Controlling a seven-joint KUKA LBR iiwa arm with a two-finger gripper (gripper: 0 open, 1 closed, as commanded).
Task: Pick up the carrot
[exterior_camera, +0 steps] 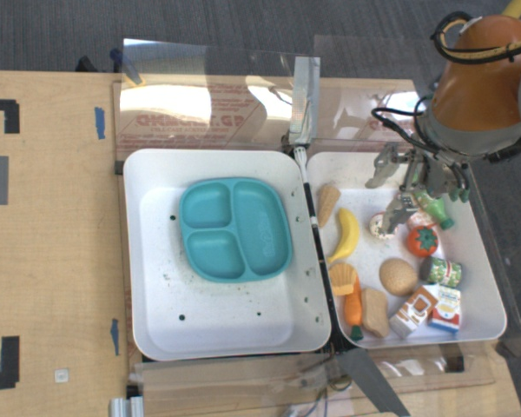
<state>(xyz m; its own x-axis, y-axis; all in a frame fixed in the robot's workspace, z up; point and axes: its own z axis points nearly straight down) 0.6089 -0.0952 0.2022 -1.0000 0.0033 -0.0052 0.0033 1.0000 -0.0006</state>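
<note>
End effector (405, 205) above right bin (491, 320) — carrot (353, 305) near front-left corner

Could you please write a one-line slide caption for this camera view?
Gripper poised over the right bin of toy food, far from the carrot at its lower left; teal divided plate in the left bin.

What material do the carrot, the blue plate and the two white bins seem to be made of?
The carrot looks like moulded toy plastic: flat, even orange with a green tip. The blue plate seems hard plastic with a smooth matte finish: one uniform teal, with moulded dividers. The white bins appear to be thin formed plastic, slightly glossy, with rounded corners and soft highlights. None of this is certain.
</note>
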